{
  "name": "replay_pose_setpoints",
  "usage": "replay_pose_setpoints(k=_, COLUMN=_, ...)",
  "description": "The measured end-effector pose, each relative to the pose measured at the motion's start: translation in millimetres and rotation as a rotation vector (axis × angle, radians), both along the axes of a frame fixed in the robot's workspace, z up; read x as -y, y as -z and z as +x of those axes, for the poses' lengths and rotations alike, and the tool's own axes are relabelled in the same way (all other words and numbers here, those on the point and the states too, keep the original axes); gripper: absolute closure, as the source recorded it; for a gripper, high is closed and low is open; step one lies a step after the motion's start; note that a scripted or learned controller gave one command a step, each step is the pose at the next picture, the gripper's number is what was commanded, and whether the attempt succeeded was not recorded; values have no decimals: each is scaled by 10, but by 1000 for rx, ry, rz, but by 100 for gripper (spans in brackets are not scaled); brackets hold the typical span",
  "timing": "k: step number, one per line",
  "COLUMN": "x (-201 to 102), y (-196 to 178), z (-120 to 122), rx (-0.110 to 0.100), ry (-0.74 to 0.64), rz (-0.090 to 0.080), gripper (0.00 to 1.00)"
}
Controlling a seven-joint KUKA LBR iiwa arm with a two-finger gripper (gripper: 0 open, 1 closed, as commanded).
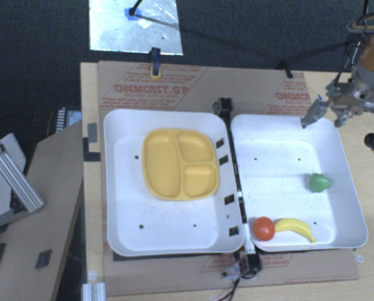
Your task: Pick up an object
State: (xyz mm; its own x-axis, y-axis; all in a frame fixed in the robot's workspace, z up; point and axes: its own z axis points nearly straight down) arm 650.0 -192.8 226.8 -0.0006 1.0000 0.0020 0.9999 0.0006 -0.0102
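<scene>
Three likely light, stiff plastic toys in right bin (346, 168): curved banana (296, 227) near front wall, best pinched across middle; round, slippery tomato (264, 229) touching it; small green piece (319, 182) apart; gripper (326, 112) open above back rim.

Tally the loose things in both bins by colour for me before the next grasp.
Yellow: 2, the divided plate in the left bin and the banana in the right bin
Green: 1, a small green piece
Red-orange: 1, a tomato-like ball
Total: 4
</scene>
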Motion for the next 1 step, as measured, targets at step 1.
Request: replay_pose_setpoints(k=1, x=-6, y=-79, z=26, rx=12, ry=-3, rz=-3, gripper=0)
